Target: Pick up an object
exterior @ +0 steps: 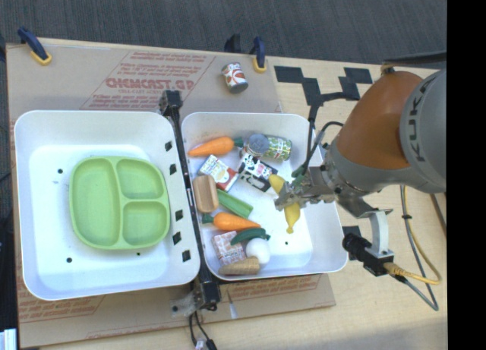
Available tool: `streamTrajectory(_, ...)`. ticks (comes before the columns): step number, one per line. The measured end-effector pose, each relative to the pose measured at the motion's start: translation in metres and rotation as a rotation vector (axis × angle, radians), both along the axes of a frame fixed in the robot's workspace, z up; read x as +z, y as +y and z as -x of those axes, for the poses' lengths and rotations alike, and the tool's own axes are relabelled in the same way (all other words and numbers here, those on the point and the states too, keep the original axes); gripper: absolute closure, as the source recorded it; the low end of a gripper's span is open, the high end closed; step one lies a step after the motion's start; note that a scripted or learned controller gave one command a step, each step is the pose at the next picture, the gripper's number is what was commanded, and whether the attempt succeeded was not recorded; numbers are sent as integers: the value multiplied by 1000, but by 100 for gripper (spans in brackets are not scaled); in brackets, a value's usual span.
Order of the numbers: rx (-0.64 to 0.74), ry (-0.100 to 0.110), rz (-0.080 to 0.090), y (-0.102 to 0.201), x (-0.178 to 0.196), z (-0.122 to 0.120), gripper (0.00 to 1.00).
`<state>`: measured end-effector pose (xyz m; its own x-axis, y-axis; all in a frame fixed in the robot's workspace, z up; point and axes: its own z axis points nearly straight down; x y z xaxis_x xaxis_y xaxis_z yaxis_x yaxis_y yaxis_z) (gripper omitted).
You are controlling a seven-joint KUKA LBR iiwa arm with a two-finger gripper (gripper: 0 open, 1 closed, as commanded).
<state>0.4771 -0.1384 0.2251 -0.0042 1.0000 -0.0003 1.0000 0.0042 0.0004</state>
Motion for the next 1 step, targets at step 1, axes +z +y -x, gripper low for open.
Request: streamTrajectory(1,5,-1,0,0,10,-1,100)
